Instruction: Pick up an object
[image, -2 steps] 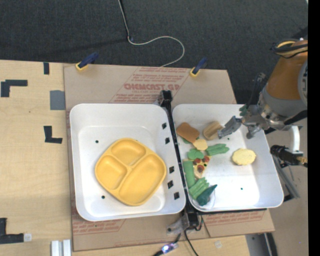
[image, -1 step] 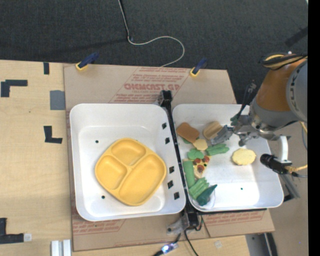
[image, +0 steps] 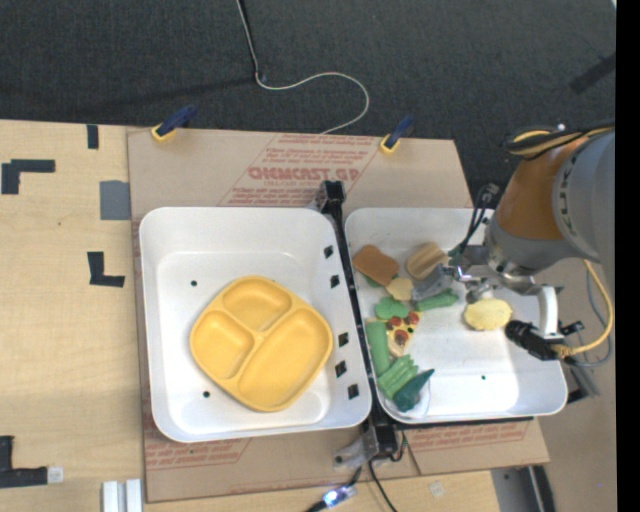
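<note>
The arm is reaching into the right bin, its claw hanging low over the toy food; whether it is gripping anything cannot be told. The nearest pieces are lying just beside it: a yellow piece, a tan piece and a green piece. Descending squarely on one isolated piece seems wisest, since the clustered ones are touching.

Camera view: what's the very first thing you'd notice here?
Probably the big yellow divided plate, lying alone in the left bin. Next, the pile of toy food in the right bin, crowded along its left side, with a yellow piece lying apart. The grey and orange arm reaches in from the right above that bin.
</note>
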